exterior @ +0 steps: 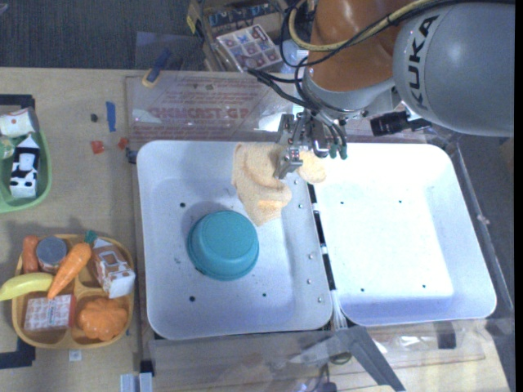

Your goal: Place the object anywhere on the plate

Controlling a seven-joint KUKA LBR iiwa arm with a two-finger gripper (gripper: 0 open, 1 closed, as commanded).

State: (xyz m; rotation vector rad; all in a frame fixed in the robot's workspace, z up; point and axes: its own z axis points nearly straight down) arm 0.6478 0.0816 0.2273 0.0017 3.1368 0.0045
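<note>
A pale tan, floppy object point(260, 188) hangs at the back right of the left bin point(163, 300), with part of it reaching over the divider between the bins. My gripper point(288, 163) comes down from the arm's wrist point(327, 113) onto the object's upper right part. Its fingers point(286, 167) are closed on the tan material, which shows on both sides of them. The teal round plate point(223, 245) lies in the middle of the left bin, just below and left of the object's lower end.
The right bin point(400, 235) lies beside the left one. On the bench at left stand a yellow tray of toy food point(69, 288) and a green dish point(20, 174). A clear panel point(196, 104) lies behind the bins.
</note>
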